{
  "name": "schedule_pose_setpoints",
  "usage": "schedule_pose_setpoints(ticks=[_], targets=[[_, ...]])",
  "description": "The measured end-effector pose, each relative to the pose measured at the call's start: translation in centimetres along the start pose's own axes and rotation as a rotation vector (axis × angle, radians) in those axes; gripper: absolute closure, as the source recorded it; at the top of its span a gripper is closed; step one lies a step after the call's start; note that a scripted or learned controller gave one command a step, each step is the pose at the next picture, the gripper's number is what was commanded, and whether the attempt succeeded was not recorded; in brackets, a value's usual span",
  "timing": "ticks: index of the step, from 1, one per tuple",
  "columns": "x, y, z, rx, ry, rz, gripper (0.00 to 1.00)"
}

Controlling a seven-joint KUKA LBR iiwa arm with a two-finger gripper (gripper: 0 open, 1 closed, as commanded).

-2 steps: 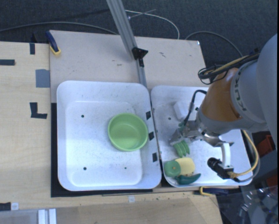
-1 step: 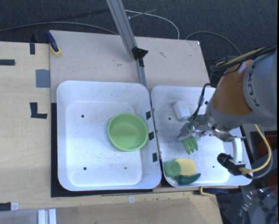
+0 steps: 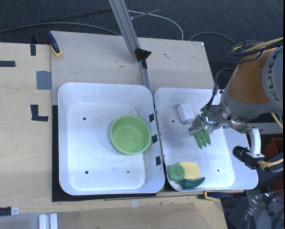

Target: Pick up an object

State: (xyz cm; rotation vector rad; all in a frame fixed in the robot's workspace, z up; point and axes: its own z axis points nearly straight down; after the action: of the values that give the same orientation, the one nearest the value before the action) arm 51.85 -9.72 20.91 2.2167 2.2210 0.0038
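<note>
My gripper (image 3: 200,126) hangs over the middle of the right bin (image 3: 228,175), reaching in from the right under the orange-banded arm. A small green ridged object (image 3: 202,139) lies right at its tip, on the near side; whether it is gripped or only touched is not visible. A small white block (image 3: 184,112) rests just left of the gripper. In the bin's near left corner a yellow piece (image 3: 190,169) with a green lump (image 3: 176,172) on it sits beside a dark teal piece (image 3: 195,182).
The left bin (image 3: 76,128) holds a light green bowl (image 3: 130,135) near its right side. A grey metal pole (image 3: 128,27) slants down from the top to the bins' shared rim. Cables and black fittings (image 3: 245,157) crowd the right edge.
</note>
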Motion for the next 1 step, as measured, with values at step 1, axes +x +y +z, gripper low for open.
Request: schedule_pose_setpoints(ticks=[1], targets=[[0.01,0.1,-3.6,0.002,0.0,0.0,1.0]])
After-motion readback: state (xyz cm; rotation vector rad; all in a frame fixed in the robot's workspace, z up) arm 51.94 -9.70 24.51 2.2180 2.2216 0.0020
